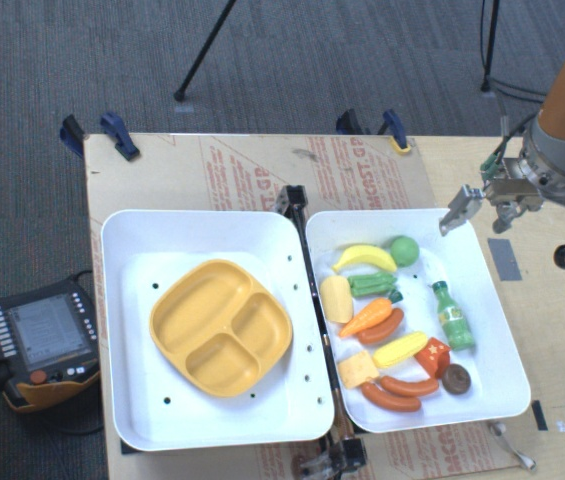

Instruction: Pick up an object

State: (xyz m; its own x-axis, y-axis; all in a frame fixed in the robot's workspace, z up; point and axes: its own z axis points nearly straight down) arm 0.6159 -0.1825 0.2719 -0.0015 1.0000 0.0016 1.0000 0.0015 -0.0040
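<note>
Your left bin [122, 268] holds a yellow divided plate [221, 326], the right bin [497, 313] holds the toy food [392, 333], and the gripper [482, 203] hangs above its far right corner, jaws spread, pinching nothing.

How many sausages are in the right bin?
2: one sausage lies mid-bin under the carrot; another sausage lies at the near edge. More may be hidden.

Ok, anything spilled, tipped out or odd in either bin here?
Nothing stands out. The toy food, including the banana, carrot and green bottle, lies loosely heaped inside the right bin, none over the rim. The yellow tray sits flat in the left bin. The gripper hovers at the right bin's far corner.
</note>
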